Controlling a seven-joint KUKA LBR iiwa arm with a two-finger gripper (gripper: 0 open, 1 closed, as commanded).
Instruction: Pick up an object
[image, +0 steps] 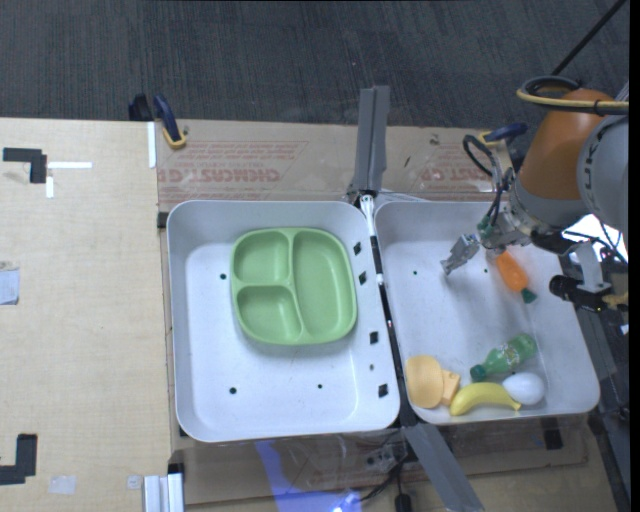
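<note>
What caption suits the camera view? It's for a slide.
Gripper hovers over the right bin, apart from carrot, bottle, egg and banana.

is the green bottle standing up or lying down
Lying down. The green bottle rests on its side on the right bin's floor, cap end toward the banana.

The arm's grey, rounded metal link (608, 165) sits at the far right, above the claw. Just beneath it comes a broad, glossy orange band (556, 150), domed and smooth, narrowing toward the wrist. Black cables (484, 152) loop out to the left of the band and curl down toward the wrist, and a thin dark ring circles the band's top. The small grey two-finger metal claw (460, 254) juts out at the lower left, angular and pale, its finger detail too small to read.
</note>
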